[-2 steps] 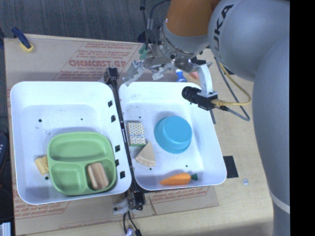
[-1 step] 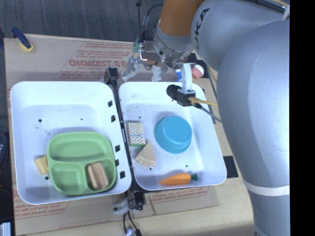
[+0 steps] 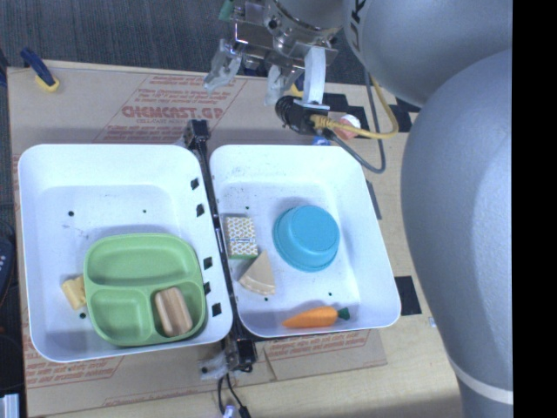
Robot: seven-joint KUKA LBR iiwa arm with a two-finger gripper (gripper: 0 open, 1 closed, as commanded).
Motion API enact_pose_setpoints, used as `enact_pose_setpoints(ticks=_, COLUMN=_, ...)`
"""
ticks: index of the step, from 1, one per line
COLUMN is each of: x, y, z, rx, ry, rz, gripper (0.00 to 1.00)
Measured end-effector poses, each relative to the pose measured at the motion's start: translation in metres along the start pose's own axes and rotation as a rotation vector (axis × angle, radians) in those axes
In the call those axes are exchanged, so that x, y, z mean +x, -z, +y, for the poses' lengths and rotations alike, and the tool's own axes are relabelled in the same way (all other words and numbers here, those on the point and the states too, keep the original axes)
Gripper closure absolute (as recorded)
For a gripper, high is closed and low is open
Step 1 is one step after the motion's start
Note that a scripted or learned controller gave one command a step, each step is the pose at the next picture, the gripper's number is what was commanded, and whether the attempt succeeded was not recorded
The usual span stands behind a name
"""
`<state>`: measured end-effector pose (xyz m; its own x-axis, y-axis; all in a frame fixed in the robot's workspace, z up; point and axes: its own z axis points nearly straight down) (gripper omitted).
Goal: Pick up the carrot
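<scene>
— Orange, tapered carrot with a green tip (image 3: 312, 318): where is it?
— Against the right white bin's (image 3: 370, 194) near wall, lying along it, tip right.
— And the two-finger gripper (image 3: 252, 66)?
— Beyond the far rim, fingers apart, holding nothing; the carrot is well apart.

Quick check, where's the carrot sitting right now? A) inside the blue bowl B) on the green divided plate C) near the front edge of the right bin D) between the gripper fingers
C: the carrot lies near the front wall of the right bin, below the blue bowl, while the gripper is up beyond the bins' far edge.
</scene>
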<state>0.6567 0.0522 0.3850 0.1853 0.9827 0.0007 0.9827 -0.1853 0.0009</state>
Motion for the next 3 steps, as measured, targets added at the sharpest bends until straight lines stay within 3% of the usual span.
enact_pose_setpoints(ticks=1, x=0.024, y=-0.158, z=-0.097, rx=0.027, ry=-0.096, rz=-0.010, gripper=0.00)
enact_pose_setpoints(ticks=2, x=0.063, y=-0.282, z=-0.018, rx=0.023, ry=-0.046, rz=-0.014, gripper=0.00)
enact_pose_setpoints(ticks=3, x=0.051, y=-0.294, z=-0.063, rx=0.015, ry=-0.072, rz=-0.001, gripper=0.00)
